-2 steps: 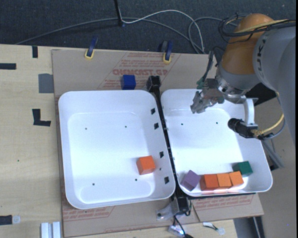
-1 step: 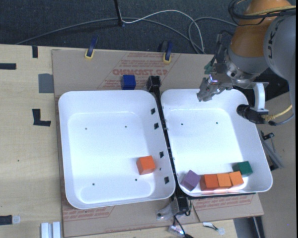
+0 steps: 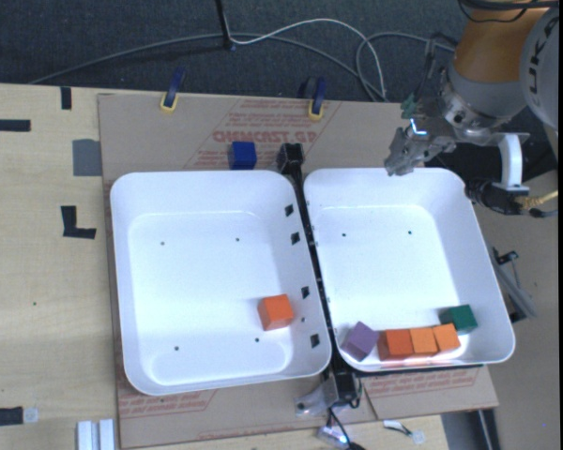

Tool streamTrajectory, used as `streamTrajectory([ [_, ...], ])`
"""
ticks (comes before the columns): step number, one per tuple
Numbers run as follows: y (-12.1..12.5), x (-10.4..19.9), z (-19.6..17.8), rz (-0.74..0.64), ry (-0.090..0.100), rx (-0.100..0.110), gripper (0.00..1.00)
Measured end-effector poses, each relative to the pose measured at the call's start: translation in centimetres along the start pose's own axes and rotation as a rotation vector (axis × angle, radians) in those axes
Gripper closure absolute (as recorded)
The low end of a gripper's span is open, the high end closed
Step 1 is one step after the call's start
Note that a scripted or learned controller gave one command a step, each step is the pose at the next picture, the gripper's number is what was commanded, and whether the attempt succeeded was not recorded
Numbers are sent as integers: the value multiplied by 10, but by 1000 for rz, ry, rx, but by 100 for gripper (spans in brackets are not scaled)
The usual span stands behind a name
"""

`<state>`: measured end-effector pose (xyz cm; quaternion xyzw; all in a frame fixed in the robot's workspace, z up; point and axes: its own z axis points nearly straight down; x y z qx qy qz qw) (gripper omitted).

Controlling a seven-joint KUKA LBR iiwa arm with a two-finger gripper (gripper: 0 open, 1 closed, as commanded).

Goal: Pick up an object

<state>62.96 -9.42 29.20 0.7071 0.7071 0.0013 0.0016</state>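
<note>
Camera view: my tool hovers over right bin rim at 12 o'clock, holding nothing; cannot tell its state. Blocks crowd 5 o'clock corner: purple block, orange row, green block. Wall there likely hinders grasp.

Wooden bench bears cardboard sheet; on sheet, left white bin and right white bin side by side, blue cube behind left bin.
</note>
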Motion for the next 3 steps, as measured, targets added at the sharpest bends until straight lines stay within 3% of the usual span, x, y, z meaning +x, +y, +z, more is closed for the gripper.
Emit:
streamTrajectory([
  [3,13,154,35,-4,1,5,100],
])
